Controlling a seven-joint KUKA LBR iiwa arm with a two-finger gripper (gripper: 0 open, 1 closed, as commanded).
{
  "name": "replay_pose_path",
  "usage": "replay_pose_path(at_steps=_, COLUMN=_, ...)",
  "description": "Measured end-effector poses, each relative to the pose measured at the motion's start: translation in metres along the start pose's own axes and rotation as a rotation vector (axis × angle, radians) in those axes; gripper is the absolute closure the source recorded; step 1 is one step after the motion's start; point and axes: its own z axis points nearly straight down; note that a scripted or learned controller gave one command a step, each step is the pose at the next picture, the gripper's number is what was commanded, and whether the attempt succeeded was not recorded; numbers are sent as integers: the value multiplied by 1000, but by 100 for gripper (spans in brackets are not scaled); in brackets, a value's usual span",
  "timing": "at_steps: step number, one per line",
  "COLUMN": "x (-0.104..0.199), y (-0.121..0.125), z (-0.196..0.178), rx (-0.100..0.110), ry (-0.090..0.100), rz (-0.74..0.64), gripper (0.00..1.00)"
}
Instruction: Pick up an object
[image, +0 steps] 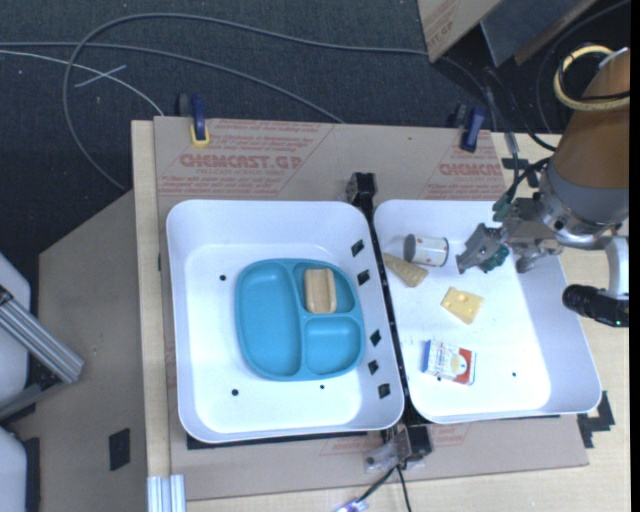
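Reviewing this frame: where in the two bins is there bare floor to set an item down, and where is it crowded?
Left bin: a bare band rings the blue tray, widest along the near edge. Right bin: free right of the small carton and cheese wedge. Crowded: far-left corner, with the cylinder, tan piece and gripper.

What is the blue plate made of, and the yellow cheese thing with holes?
The blue plate looks like moulded plastic: one even colour, rounded dividers, a faint sheen. The yellow cheese wedge is probably toy plastic or foam, since its colour is flat and its edges tidy; the picture is too small to say which.
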Motion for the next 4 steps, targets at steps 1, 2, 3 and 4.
replay_pose_path(at_steps=1, x=0, y=2, z=-7, rx=-13, ry=-1, rz=-3, gripper=0)
replay_pose_path(at_steps=2, x=5, y=1, z=36, rx=-9, ry=0, rz=-3, gripper=0)
replay_pose_path(at_steps=3, x=6, y=-4, z=99, rx=-6, ry=0, rz=-2, gripper=0)
replay_pose_path(at_steps=4, x=9, y=-3, z=142, rx=-8, ry=0, rz=-2, gripper=0)
